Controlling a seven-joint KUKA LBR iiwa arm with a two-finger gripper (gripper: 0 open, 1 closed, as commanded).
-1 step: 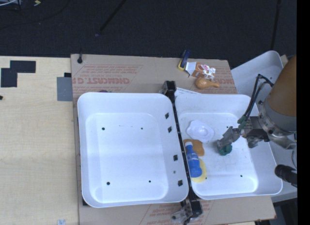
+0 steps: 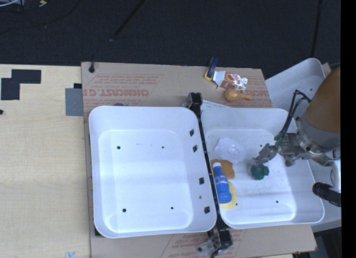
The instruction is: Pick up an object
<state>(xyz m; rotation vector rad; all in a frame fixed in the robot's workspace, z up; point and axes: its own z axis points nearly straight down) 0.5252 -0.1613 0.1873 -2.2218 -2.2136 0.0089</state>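
Note:
My gripper (image 2: pixel 260 159) reaches into the right bin (image 2: pixel 300 207) from the right, low over its floor. A small dark green object (image 2: pixel 258 171) lies just below the fingertips, touching or nearly touching them. Left of it rests a clear plastic piece (image 2: pixel 230 149). Along the bin's left wall lies a blue bottle (image 2: pixel 221 183) on a yellow object (image 2: pixel 232 197), with an orange-brown item (image 2: pixel 227 167) beside it. I see nothing clearly between the fingers.
The left bin (image 2: pixel 144 218) stands beside the right one, with a black divider (image 2: pixel 201 157) between them. On the cardboard behind the bins lie an orange toy (image 2: pixel 238 95), a small packet (image 2: pixel 236 79) and a blue-yellow item (image 2: pixel 211 69).

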